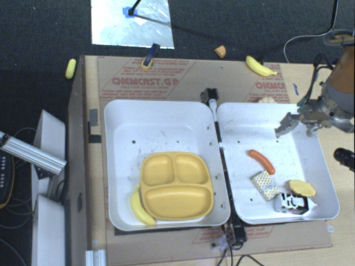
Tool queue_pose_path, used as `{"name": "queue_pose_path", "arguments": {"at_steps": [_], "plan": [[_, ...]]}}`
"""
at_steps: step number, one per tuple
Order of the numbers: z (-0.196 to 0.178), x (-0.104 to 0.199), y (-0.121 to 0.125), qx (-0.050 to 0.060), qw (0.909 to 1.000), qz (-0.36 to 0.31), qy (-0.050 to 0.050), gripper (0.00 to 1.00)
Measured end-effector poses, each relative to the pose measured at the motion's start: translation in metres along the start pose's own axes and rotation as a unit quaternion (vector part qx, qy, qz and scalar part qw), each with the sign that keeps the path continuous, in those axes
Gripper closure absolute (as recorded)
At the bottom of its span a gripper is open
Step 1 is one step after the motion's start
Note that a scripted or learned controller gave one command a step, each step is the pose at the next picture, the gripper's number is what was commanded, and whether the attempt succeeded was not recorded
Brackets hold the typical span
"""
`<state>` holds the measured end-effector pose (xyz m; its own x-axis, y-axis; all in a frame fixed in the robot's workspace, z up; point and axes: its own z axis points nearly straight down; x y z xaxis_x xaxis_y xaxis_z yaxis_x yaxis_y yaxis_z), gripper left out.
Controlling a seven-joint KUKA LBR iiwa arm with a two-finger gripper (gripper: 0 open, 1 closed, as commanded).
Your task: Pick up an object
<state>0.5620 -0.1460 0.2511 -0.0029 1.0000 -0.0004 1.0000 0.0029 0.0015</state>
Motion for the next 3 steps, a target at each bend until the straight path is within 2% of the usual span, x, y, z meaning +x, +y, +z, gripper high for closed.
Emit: {"name": "queue_pose_path", "arguments": {"at_steps": [1,2,3], "plan": [[0.119,0.024,0.011,0.002,1.0,0.0,0.001,0.0],[0.164,0.016,0.015,0.001,1.0,0.001,0.0,0.0],[0.153,0.016,0.017,-0.001,1.0,0.001,0.0,1.0]]}}
